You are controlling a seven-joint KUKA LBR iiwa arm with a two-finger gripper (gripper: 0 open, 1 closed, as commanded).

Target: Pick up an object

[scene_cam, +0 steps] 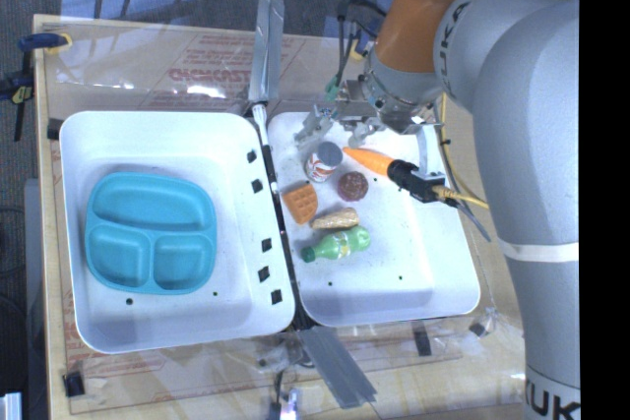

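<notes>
Green bottle mid-bin; end effector near far rim.

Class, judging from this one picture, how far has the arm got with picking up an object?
Done: the gripper has reached the right bin, just above the can. In hand: nothing visibly gripped. Left: the can, carrot, green bottle and the other pieces all lie in the bin; one must be grasped and lifted.

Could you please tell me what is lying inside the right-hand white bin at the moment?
Right bin: a can, carrot, brown round item, orange wedge, tan roll and green bottle. The arm covers its far corner.
</notes>
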